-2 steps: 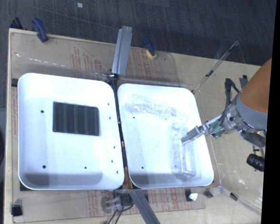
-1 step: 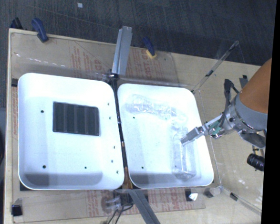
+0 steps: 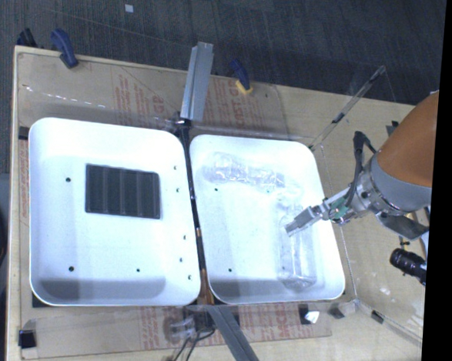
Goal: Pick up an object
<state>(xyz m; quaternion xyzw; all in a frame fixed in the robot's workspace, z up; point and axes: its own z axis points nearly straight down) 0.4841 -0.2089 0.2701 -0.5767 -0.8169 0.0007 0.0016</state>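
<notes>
Reaching in from the table's right edge, the gripper (image 3: 304, 220) hangs over the right bin (image 3: 234, 281), near its right wall; whether its fingers are spread or pressed together I cannot tell. Two clear plastic objects lie here: a crumpled one (image 3: 242, 172) along the bin's far edge and a bottle-like one (image 3: 298, 258) running down toward its near right corner, just below the gripper. Being transparent and slick, either could slip or be missed altogether. The right wall crowds that side, risking a knock. Open room lies toward the bin's left half. The left bin (image 3: 47, 202) carries a dark ribbed block (image 3: 122, 191).
</notes>
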